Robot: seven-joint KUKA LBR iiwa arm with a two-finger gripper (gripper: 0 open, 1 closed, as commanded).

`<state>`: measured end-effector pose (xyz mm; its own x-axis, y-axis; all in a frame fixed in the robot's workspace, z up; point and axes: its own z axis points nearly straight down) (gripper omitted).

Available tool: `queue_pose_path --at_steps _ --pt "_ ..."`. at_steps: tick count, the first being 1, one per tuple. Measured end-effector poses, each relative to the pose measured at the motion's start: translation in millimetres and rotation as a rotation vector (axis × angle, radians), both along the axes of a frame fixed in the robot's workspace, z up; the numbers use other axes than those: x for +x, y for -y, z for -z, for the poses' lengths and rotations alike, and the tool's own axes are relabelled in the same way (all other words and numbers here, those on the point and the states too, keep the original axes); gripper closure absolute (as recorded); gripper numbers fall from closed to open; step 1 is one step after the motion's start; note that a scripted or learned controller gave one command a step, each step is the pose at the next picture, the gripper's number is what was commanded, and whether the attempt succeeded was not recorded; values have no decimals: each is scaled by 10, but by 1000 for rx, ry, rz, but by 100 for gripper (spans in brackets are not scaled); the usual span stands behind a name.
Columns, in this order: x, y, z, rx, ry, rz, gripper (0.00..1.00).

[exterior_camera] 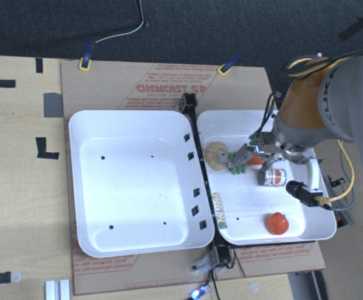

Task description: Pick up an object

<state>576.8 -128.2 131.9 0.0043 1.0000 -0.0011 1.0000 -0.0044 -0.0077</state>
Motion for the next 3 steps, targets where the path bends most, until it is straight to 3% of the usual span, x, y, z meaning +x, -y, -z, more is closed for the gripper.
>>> queue_pose_path --at_steps 1,2,3 --pt "37 -34 -99 1 5 -6 100" --pt "-383 -666 -546 5 7 -11 100" --pt "-203 -1466 -1858 5 22 -16 100"
